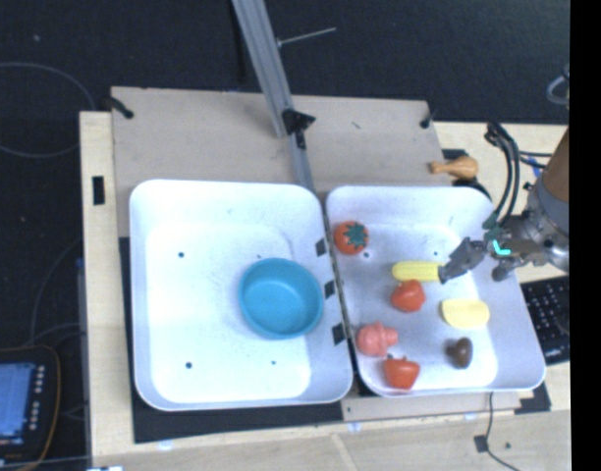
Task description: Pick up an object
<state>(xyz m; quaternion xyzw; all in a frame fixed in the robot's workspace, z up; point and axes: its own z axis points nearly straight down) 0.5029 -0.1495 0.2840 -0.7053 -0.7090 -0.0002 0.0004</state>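
Note:
My gripper (474, 269) hangs over the right side of the right bin (428, 209), its two dark fingers spread apart and nothing between them. The left fingertip (450, 272) is by the right end of a long yellow piece (414, 272). Just below that piece lies a red item (409, 296). A pale yellow lump (464, 312) sits under the gripper, toward the front. Also in this bin are a red tomato with a green top (351, 236), a pink item (376, 339), a red item with a green stem (401, 372) and a small brown one (460, 351).
The left bin (183, 224) holds a blue bowl (281, 297). A tan object (454, 168) lies on the bench behind the right bin. A grey metal bar (266, 57) slants from the top down to the gap between the bins. Cables (507, 170) loop off the arm.

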